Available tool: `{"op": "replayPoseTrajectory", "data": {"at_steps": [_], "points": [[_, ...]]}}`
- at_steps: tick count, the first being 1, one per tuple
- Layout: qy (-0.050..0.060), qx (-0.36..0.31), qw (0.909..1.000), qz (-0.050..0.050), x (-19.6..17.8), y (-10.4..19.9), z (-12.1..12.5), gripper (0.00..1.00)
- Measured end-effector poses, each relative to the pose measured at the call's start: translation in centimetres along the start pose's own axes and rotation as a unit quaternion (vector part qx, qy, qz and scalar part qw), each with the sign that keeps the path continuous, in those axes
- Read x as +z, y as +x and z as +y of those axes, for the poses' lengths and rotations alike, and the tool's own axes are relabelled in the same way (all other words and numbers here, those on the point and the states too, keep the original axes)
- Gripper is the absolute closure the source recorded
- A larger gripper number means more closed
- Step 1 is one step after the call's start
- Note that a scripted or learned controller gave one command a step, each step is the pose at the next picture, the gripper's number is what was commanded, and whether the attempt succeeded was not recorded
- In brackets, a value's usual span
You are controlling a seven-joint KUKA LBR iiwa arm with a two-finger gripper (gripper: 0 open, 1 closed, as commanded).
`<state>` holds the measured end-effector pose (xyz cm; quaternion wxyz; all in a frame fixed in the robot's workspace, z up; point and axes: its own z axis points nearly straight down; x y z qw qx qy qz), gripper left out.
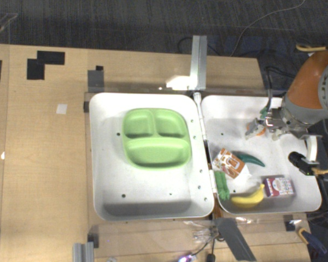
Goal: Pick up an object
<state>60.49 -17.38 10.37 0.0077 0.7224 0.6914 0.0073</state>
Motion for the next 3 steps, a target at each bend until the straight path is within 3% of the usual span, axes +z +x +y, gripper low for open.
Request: {"op": "replayPoseTrajectory", "data": {"at_steps": [1,2,3], "points": [[0.007,0.036,0.9993,-0.001,1.7,-0.6,4.9,0.0],[0.002,0.031,0.9995,-0.002,0.2,-0.4,5.3,1.0],[0.007,-0.053,0.9986,0.0,-11.7,9.7,6.4,1.0]]}}
